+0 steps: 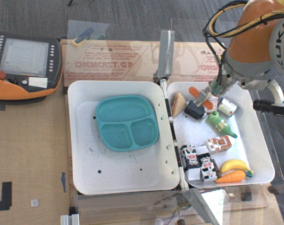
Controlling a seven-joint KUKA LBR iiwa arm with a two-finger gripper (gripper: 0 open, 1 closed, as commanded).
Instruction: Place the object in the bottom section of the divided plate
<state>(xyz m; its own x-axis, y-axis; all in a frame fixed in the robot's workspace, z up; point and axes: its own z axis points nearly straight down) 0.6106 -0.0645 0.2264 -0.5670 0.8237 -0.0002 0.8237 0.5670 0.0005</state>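
The tool [197, 108] is seen low in the right bin [259, 139], in its upper left part, at the end of the grey arm [254, 36] with the orange band that reaches in from the right. Whether anything is gripped cannot be told, since the tip is a dark blur.

Several objects lie close around the tool. A tan wedge-shaped item [178, 104] lies just to its left, near the divider between the bins. Small orange pieces [194, 92] are seen just above and to its right. A white cylinder [227, 108] and a green bottle [220, 123] are placed a little further right. Which of these is the task's object cannot be told.

Lower in the same bin, a small carton [219, 144], two black-and-white cartons [198, 162], a banana [235, 165] and a carrot [231, 176] are found, well apart from the tool.

The teal divided plate [127, 122] rests in the left bin [81, 139], well apart from the tool. A teach pendant [25, 67] lies on the surface [25, 144] at the far left.
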